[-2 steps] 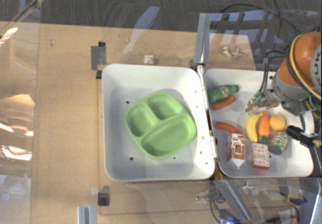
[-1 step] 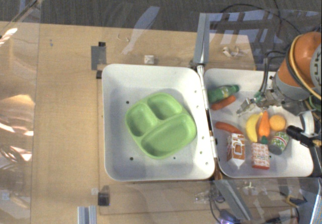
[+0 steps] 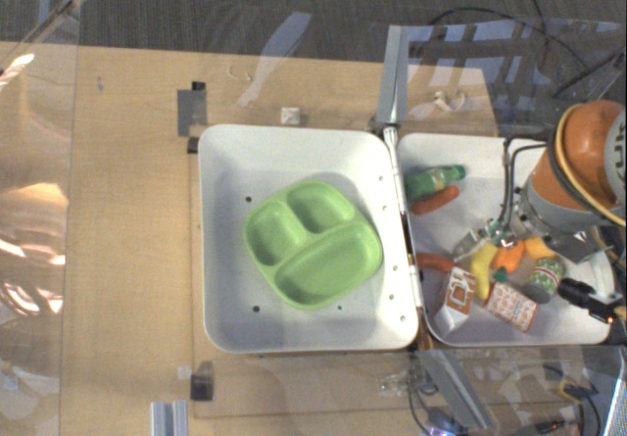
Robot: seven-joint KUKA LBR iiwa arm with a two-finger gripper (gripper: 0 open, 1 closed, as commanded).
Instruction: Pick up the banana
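On the wooden desk (image 3: 118,228) two shallow white bins sit side by side. The left bin (image 3: 225,316) carries a green divided plate (image 3: 312,245), tilted so its three compartments run diagonally across the bin's middle. The right bin (image 3: 578,331) holds a cluster of small things near its front edge.

The banana (image 3: 482,266) lies in the right bin, left of its middle and toward the front edge. It is a short, stubby piece of plain bright yellow with a smooth plastic-looking skin; only part of it shows, since other items crowd it. Just beside it on the right sits an orange carrot-like piece (image 3: 509,259), and a small white and orange carton (image 3: 458,290) lies at its front left. A red patterned box (image 3: 512,307) lies nearer the front edge, and a round greenish item (image 3: 545,275) sits to the right.

Toward the bin's back left corner lie a green bottle (image 3: 435,177) and an orange-red piece (image 3: 435,200).

The arm's jaws (image 3: 495,233) hang just above the banana's back end; whether they are wide or narrow I cannot tell.
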